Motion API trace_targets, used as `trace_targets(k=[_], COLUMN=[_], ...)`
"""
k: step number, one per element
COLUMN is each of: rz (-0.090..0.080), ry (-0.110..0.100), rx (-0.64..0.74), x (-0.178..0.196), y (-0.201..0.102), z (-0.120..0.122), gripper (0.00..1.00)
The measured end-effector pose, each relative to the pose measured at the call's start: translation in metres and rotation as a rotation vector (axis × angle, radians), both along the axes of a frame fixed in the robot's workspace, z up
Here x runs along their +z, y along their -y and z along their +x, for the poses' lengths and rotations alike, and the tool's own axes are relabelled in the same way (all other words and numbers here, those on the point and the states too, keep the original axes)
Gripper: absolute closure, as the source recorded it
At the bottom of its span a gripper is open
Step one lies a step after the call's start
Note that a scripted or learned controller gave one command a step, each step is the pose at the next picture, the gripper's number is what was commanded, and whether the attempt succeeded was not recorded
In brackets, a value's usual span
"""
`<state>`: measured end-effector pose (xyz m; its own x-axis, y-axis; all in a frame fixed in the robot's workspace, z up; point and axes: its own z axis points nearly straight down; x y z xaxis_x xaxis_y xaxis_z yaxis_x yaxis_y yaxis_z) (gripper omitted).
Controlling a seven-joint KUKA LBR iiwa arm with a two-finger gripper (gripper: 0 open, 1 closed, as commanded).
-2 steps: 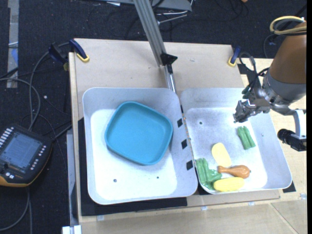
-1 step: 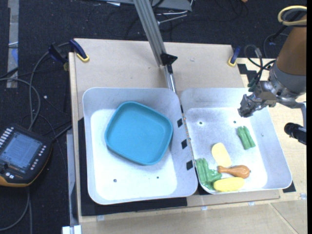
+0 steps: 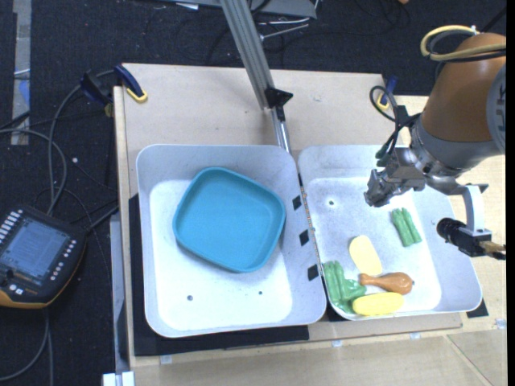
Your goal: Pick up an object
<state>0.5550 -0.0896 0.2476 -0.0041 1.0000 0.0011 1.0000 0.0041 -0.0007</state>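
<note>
My gripper (image 3: 378, 193) hangs over the upper middle of the right bin (image 3: 338, 163), pointing down and left, with nothing seen in it. A green bean-like piece (image 3: 406, 226) lies just right and below it. Further toward the front lie a pale yellow oval piece (image 3: 365, 255), a brown drumstick (image 3: 387, 281), a bright yellow piece (image 3: 377, 303) and a green leafy piece (image 3: 338, 283). These sit clustered at the bin's front.
A blue square plate (image 3: 229, 219) lies in the left bin (image 3: 161, 167). A slanted metal pole (image 3: 251, 43) rises from between the bins at the back. Cables and a handheld pendant (image 3: 36, 256) lie on the floor to the left.
</note>
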Motion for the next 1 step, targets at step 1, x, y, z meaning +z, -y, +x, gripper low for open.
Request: trace_targets(k=[1], rz=[0.0], ry=[0.0], rx=[0.0], x=[-0.0113], y=[-0.0457], z=[-0.0136], gripper=[1.0])
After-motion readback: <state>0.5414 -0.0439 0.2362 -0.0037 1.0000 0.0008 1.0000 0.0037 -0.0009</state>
